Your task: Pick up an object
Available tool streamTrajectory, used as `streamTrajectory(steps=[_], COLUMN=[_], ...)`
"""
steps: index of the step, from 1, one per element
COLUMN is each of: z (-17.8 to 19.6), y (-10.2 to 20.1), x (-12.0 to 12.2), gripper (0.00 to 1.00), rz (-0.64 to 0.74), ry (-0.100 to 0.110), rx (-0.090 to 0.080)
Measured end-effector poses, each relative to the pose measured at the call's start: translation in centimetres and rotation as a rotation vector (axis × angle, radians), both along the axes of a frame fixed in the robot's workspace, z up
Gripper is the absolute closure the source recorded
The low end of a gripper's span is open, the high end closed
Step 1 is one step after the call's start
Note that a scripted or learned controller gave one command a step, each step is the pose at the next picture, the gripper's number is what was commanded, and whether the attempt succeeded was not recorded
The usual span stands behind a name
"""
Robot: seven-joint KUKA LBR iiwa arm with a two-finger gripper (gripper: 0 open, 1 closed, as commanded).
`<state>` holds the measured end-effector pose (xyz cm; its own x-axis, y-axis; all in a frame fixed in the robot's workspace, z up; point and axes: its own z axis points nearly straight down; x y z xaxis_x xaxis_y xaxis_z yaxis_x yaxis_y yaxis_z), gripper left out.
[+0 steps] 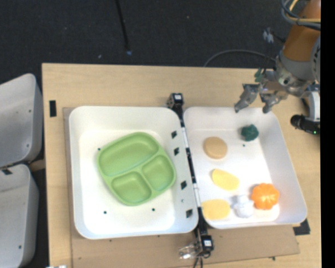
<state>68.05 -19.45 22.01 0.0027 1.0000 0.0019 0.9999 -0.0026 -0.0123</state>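
My gripper (253, 105) hangs over the far edge of the right bin (279, 149), its two fingers spread apart with nothing between them. Just below and slightly left of the right finger lies a small dark green object (249, 132). Further in the bin are a round tan cookie-like disc (215, 147), a yellow oval piece (225, 179), a yellow piece (216, 209) at the near edge, a small white object (243, 206) and an orange fruit-like object (264, 196).
The left bin (84, 205) holds a green three-compartment plate (136, 168). A black clip (175, 100) sits at the far end of the divider between the bins. The arm's orange band (301, 38) rises at the upper right.
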Motion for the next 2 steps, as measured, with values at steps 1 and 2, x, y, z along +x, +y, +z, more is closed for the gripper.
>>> streamTrajectory(steps=[1,2], z=[0.9,-4.8], y=[0.0,0.0], x=[0.3,-0.7], gripper=[0.0,0.0], rz=[0.003,0.001], ry=[-0.013,-0.009], rx=[-0.003,-0.003])
